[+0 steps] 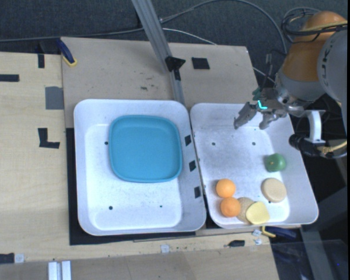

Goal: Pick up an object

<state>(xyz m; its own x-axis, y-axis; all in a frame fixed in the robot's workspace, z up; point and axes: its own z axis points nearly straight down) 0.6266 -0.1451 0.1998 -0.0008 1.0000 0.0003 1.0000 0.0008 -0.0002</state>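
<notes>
My gripper (254, 121) hangs over the far part of the right bin (233, 150), its two fingers spread open with nothing between them. Well in front of it, a small green ball (275, 163) lies near the bin's right wall. Closer to the front edge sit two orange balls (225, 188) (230, 207), a beige round piece (273, 189), a yellow round piece (258, 213) and a brownish piece (244, 206) partly hidden between them.
The left bin (93, 174) holds a blue square plate (145, 147). A grey metal bar (157, 39) slants across the bench behind the bins. Cables loop at the back right near the arm.
</notes>
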